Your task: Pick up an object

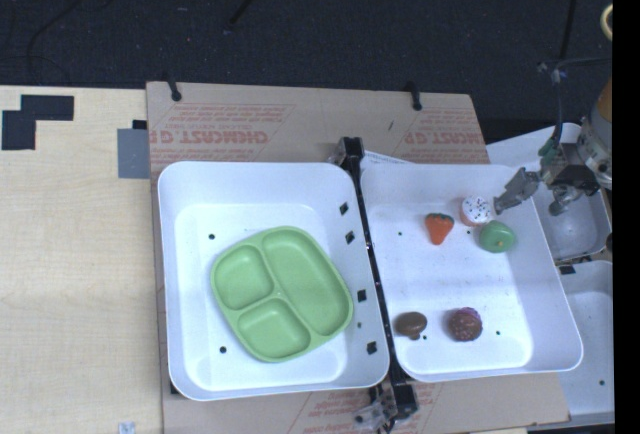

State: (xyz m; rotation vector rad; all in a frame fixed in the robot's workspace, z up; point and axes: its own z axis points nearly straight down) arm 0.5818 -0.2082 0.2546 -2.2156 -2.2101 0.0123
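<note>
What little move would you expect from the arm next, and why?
Probably a short slide inward and down toward the green round object. The gripper sits at the right bin's far right rim, holding nothing, and that green piece lies nearest, just below it, beside the pink-and-white item.

Both white bins look like smooth, faintly glossy plastic. The green divided plate, well away from the jaws, has a matt, soft-sheened plastic finish. Under the bins lies printed brown cardboard, dull and papery. The surface beyond looks like pale, smooth wood. The grey gripper looks metallic, dully shining.
</note>
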